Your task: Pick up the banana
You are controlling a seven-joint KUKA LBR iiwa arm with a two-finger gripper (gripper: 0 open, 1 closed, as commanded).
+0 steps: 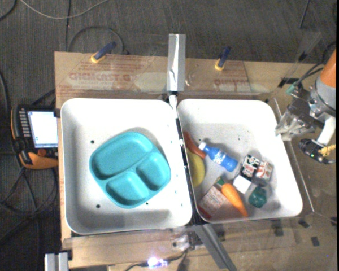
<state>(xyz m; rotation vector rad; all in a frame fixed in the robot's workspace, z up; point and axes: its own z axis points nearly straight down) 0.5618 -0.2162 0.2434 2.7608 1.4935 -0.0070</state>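
Desk [118, 72]: two white bins.
Banana [197, 171]: right bin [254, 113], left wall, under blue bottle [219, 157].
Gripper [296, 126]: outside right rim, grip unreadable.

Dark carpet floor [158, 10], loose cables [42, 7]; wooden bench [130, 75].

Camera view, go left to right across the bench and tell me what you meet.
Handheld screen device → turquoise divided plate in the left bin → banana → blue and white bottle → carrot → small printed can → right bin's far wall → the arm's pincer.
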